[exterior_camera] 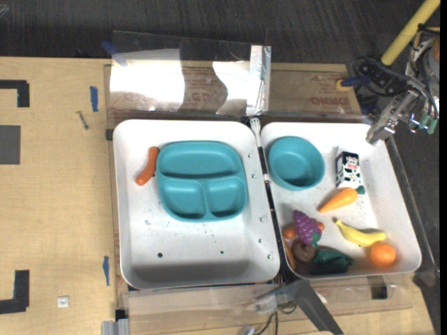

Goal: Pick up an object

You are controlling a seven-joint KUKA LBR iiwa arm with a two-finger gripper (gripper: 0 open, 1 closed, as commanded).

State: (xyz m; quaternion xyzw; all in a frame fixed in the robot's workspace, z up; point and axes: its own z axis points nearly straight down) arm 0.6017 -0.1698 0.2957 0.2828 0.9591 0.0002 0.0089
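My gripper (pixel 384 127) hangs over the far right corner of the right bin (pixel 405 208), above and to the right of a small cow-print carton (pixel 348 169). Nothing shows in its grasp. In that bin lie a teal bowl (pixel 297 161), a carrot (pixel 339 199), a banana (pixel 360 234), an orange (pixel 383 255), purple grapes (pixel 304 225), a dark green piece (pixel 332 260) and a brown piece (pixel 302 251). The left bin (pixel 202 257) holds a teal divided plate (pixel 202 179) and an orange sausage (pixel 147 166).
A clear plastic sheet (pixel 181 82) and a cardboard panel (pixel 314 93) lie behind the bins. Cables (pixel 374 75) and a yellow rod (pixel 412 23) crowd the upper right by the arm. The bins' shared wall (pixel 260 187) runs down the middle.
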